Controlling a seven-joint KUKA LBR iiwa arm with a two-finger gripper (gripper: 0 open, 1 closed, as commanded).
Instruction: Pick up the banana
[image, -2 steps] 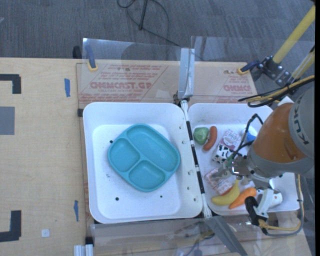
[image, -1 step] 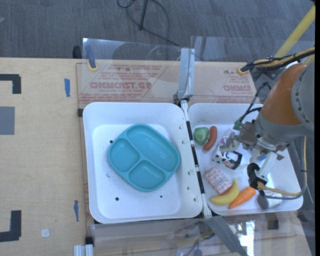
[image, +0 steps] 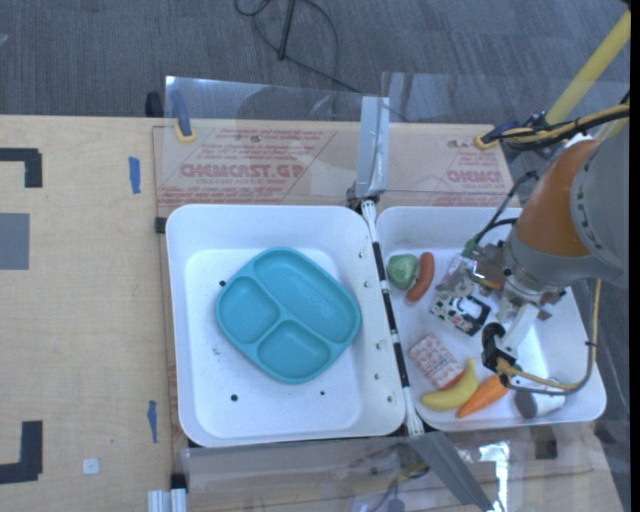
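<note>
Banana (image: 448, 388) lies at lower right in the right bin (image: 575, 335), touching the carrot (image: 483, 395); we judge it ungrasped, our pincer (image: 462, 305) above it, opening indiscernible.

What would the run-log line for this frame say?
stage: approach | gripper: above right bin, holding nothing seen | banana: near front wall, touching carrot

Pincer (image: 478, 300) hovers over the right bin (image: 570, 400), above its middle. The banana (image: 447, 392) lies near the front wall, touching a carrot (image: 484, 394), just beside a pink packet (image: 435, 358). The left bin (image: 190, 300) holds a blue plate (image: 288, 314).
</note>
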